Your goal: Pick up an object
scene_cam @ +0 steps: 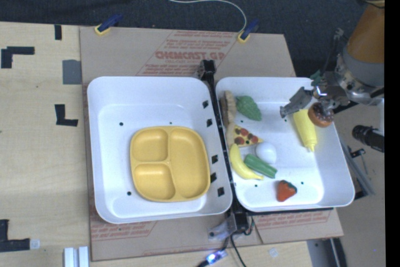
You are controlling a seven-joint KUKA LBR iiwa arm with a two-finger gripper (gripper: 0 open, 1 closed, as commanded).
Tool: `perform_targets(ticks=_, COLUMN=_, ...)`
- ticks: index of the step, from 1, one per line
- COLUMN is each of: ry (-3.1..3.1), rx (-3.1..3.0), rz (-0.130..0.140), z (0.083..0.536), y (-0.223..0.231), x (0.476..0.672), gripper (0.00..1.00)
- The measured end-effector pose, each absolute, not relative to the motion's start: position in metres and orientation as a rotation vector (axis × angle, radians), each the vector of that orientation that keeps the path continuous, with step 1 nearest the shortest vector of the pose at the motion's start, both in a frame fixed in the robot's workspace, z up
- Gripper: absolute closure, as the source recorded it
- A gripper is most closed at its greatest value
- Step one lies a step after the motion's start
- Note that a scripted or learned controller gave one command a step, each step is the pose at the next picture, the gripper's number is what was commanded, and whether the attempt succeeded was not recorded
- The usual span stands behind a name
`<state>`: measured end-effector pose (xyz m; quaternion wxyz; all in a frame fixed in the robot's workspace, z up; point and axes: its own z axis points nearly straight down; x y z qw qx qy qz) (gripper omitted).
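The right bin (331,194) holds several toy foods. A yellow squeeze bottle (306,129) with a reddish-brown cap (322,116) lies near the bin's right wall. My gripper (307,107) hangs over the bottle's capped upper end, open, with one grey finger (291,105) reaching left toward the bin's middle. Nothing sits between the fingers. Further left lie a green leafy piece (249,107), a pizza slice (245,136), a white ball (267,152), a banana (242,166), a green vegetable (260,166) and a red strawberry (285,191).
The left bin (103,134) holds a yellow divided plate (169,163). A brown brush-like item (229,106) lies along the right bin's left wall. A black clip (207,67) sits where the bins meet at the back. A white cable (187,0) crosses the dark cloth behind.
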<state>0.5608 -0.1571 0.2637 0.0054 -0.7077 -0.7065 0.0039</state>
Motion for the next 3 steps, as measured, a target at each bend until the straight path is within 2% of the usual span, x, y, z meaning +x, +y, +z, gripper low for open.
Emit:
perform_targets(ticks=1, ry=-2.222, rx=-2.219, rz=0.002, z=0.270, y=-0.157, x=0.563, gripper=0.00)
perform_targets(ticks=2, ry=-2.220, rx=-2.216, rz=0.007, z=0.209, y=-0.157, x=0.570, gripper=0.00)
perform_targets(ticks=3, ry=-2.219, rx=-2.216, rz=0.007, z=0.152, y=-0.161, x=0.559, gripper=0.00)
